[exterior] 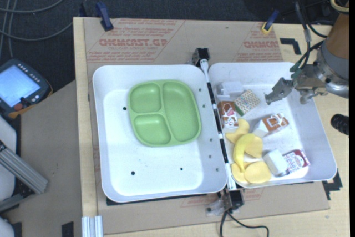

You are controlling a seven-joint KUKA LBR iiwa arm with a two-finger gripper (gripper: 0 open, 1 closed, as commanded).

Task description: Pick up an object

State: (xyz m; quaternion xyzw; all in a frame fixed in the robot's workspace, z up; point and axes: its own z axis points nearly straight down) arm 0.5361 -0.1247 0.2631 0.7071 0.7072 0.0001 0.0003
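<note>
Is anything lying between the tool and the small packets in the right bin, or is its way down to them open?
Nothing visible blocks it. The tool sits over the right bin, near its upper right part, with bare bin floor between it and the nearest packets: the checkered packet to its left and the brown packet below it.

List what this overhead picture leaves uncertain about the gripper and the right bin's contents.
- Gripper, camera view: blurred and small, so the state of its grasp is unclear.
- Arm: cut off by the right edge.
- Small packets: labels too small to read.
- Yellow toys: piled together, so their lower parts are hidden.
</note>
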